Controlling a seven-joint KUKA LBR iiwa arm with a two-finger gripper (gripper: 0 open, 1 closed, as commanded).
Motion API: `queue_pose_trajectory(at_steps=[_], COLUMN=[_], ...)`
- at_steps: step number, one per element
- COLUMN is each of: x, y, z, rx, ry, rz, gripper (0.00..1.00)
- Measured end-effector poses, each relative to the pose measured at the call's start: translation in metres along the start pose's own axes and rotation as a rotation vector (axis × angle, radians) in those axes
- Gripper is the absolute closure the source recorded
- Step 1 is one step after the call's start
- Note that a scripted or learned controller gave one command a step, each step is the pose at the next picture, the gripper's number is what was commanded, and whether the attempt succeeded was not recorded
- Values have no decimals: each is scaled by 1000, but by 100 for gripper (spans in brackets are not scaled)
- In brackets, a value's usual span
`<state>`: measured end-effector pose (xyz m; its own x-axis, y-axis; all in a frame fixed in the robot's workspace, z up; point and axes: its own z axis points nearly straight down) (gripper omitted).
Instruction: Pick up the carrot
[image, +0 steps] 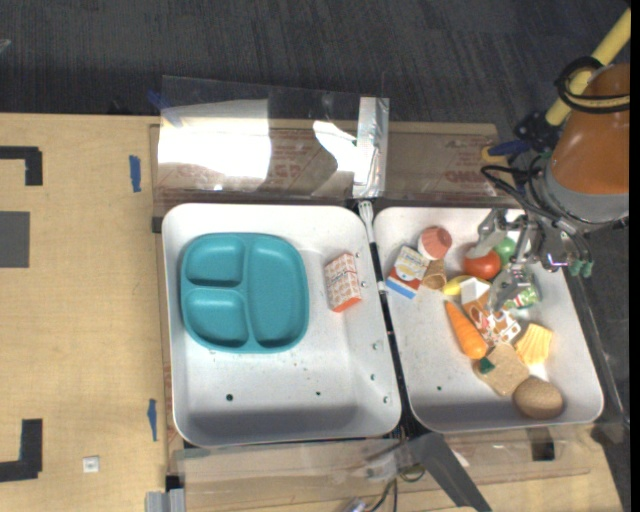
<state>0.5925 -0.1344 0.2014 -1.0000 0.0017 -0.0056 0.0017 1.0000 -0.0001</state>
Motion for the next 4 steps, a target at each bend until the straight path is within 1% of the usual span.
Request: queue_pose_trajectory(at_steps=[1, 2, 3, 4], x=[9, 80, 76, 103], y=[24, 31, 31, 35], z=[106, 111, 98, 80], rx=[0, 0, 1, 0], ry=[0, -7, -21, 3], rz=[217, 291, 289, 187], gripper=[0, 0, 100, 100])
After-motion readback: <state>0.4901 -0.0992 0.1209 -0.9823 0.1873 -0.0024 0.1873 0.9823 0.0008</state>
